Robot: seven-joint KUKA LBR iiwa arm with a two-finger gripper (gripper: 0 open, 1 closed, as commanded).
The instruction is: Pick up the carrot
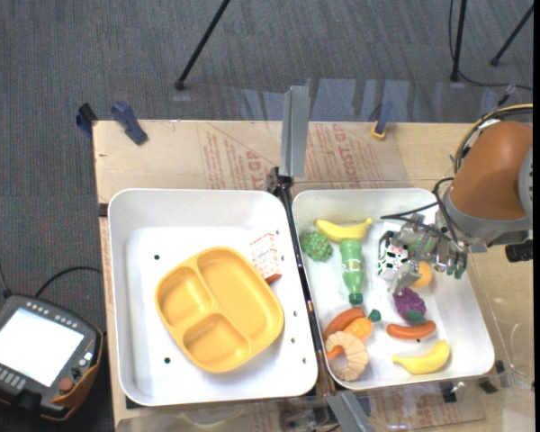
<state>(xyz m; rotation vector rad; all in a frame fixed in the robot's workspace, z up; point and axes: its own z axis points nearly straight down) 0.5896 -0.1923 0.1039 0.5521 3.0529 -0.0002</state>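
Note:
The carrot (354,323), orange with a small green top, lies low in the right bin (475,331), slanting up to the right beside a green bottle (352,269). My gripper (403,266) hangs over the bin's upper right part, up and to the right of the carrot and well apart from it. It hovers by a small black-and-white toy (393,257) and an orange fruit (422,275). The grey arm with its orange band (488,176) reaches in from the right.
The right bin also holds a banana (342,230), a green bumpy fruit (316,245), purple grapes (409,303), a red sausage (410,331), a second banana (425,358) and a tan shell-like toy (348,354). The left bin (135,241) holds a yellow divided plate (219,306) and a small carton (265,257).

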